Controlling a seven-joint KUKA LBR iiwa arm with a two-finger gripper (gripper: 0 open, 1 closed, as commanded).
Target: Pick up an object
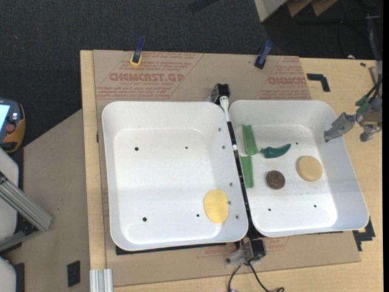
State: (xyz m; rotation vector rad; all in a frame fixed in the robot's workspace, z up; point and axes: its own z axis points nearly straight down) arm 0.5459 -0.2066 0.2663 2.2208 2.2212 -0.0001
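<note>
Grey two-finger gripper at right bin's far-right rim, apparently above it; finger state cannot be told. Right bin: pale tan round disc, brown round piece, teal curved piece, two green sticks. Left bin: yellow oval piece, near right.

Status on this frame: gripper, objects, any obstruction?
Gripper at right bin's right rim, nothing between fingers. Tan disc, brown disc, teal piece, green strips in right bin; yellow piece in left bin. Nothing blocking.

Two white bins on bench
</note>
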